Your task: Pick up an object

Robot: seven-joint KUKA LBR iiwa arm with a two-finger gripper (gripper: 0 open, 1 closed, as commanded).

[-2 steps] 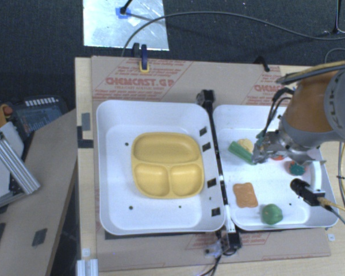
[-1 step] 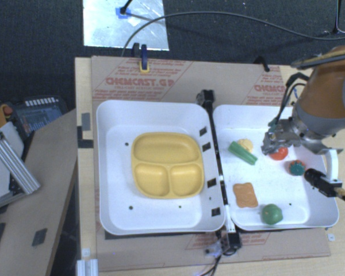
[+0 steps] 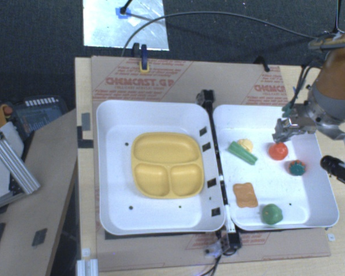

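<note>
**Robot arm poised over a bin of small toy foods, nothing yet grasped**

A slanted overhead view shows two shallow white bins side by side on a bench. The left bin holds a yellow divided plate with three compartments, lying flat near its middle.

The right bin holds the loose things the task could pick from. A green stick-shaped piece lies tilted near the bin's left side, touching a small pale yellow piece just behind it. An orange-tan slab lies toward the near edge, with a round green piece just beside it on the right. A red round piece, perhaps a tomato, sits toward the far right, and a small teal piece lies near it.

The grey arm with its orange band reaches in from the right. Its gripper hangs just above and behind the red round piece. Whether it is released or clenched cannot be told, and nothing shows in its grasp.

Judged from here, the risks are plain. The red piece is round and may roll aside if touched off-centre. The teal piece lies close enough to be bumped. A descent slightly too far back would close on bare bin floor.
</note>
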